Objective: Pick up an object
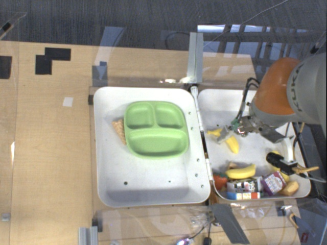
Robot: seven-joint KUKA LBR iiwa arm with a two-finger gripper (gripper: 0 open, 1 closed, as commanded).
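Light wood bench top (46, 152) under dark grey ribbed carpet floor (127, 14) at frame top. Black stepped marker patches (51, 59) on wood, upper left. Small white square (68, 102) nearby. Metal upright post (195, 55) between bins. Thin cable (265, 11) crosses carpet, upper right.

**A robotics lab bench**

A laboratory test station is indicated. A wooden bench (46, 152) is fitted with two shallow white bins (110, 188) held by metal brackets (195, 55), and black square markers (51, 59) are printed on its top. A grey and orange industrial arm (286, 93) is mounted beside it. Loose cables (265, 9) are trailed over dark carpet (127, 9). Toy food (240, 172) is heaped in one bin.
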